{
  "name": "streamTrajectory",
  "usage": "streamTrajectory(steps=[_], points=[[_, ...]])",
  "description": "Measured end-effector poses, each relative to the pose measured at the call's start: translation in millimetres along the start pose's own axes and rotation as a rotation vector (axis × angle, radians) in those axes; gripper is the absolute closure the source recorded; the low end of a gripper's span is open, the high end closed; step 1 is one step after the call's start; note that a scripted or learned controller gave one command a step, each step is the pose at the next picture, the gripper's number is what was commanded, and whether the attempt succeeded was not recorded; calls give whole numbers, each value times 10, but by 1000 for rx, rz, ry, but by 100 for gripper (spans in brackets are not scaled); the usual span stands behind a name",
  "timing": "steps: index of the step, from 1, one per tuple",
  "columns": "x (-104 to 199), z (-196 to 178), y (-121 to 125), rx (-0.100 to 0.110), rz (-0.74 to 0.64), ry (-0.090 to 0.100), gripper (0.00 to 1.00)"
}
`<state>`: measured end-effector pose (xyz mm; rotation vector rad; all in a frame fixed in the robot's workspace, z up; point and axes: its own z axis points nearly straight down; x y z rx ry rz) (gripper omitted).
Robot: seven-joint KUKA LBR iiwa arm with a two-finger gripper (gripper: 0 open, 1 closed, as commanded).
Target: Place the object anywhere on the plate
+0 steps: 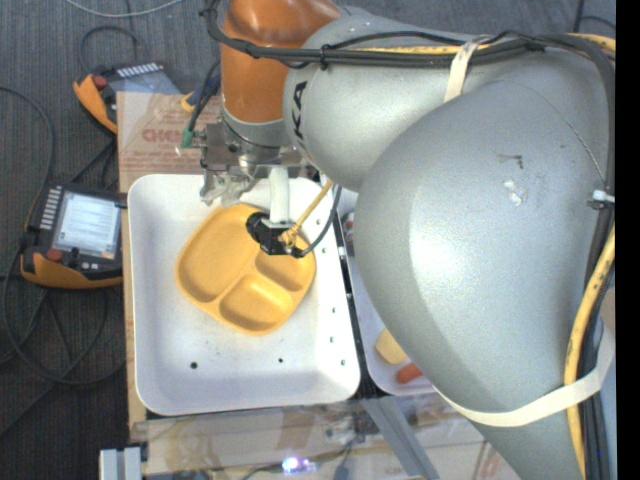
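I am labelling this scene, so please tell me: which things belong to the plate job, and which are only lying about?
Job: yellow plate in the left bin; gripper at the plate's far edge; perhaps the yellow piece and orange piece in the right bin, both partly hidden.
Lying about: screen pendant, cardboard box, orange device, outside the bins.

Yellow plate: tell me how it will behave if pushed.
The plate is probably stiff: its moulded rims and three compartments look like hard plastic. It likely slides rather than tips, lying flat and low on the smooth white bin floor. Being shallow, it seems light.
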<state>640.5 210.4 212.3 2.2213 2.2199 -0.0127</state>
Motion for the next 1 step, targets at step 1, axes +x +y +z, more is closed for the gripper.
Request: streamTrajectory(steps=[1], points=[[-789, -426, -315, 0, 8, 1, 100]])
